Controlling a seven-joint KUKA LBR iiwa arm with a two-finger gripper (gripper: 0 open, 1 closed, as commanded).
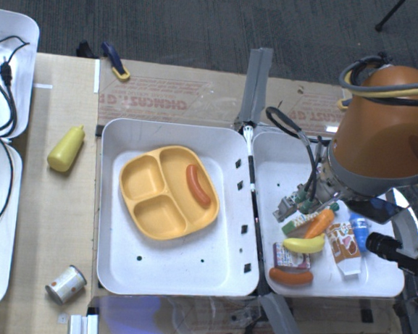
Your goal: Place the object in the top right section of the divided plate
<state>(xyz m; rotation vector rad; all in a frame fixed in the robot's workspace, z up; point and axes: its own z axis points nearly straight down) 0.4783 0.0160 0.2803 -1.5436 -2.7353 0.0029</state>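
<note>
Tool [295, 204] low in right bin [267, 168], above carrot [319, 222] and banana [304, 244]; finger state cannot tell. Hot dog [199, 184] lies in right section of yellow divided plate [167, 192], left bin [164, 268].

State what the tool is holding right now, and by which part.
Cannot be told. The tool hangs low over the right bin, beside the carrot and banana; the arm above hides its tip, and nothing is seen in its hold.
</note>
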